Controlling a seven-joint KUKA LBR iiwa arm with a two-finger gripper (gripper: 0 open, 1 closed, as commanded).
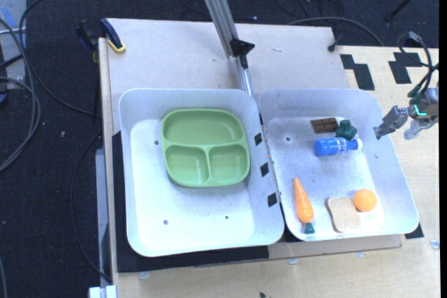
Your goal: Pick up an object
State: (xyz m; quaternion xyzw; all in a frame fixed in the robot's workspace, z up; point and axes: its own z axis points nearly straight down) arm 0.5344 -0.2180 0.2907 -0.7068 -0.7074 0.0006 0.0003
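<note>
Blue bottle (334,146) with white cap lies sideways in the right bin (391,185)

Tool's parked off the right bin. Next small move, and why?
Probably slide the tool left over the right bin, toward the blue bottle. It sits outside the bin's right rim with nothing between its fingers, and the bottle is the nearest object with some free floor around it; the carrot and orange ball lie further off.

I see the tabletop (174,56) carrying two white bins side by side. The left bin (140,220) holds a green divided tray (206,147). A metal pole (216,0) slants across the tabletop's far side, and black cables (49,80) trail over the dark floor.
</note>
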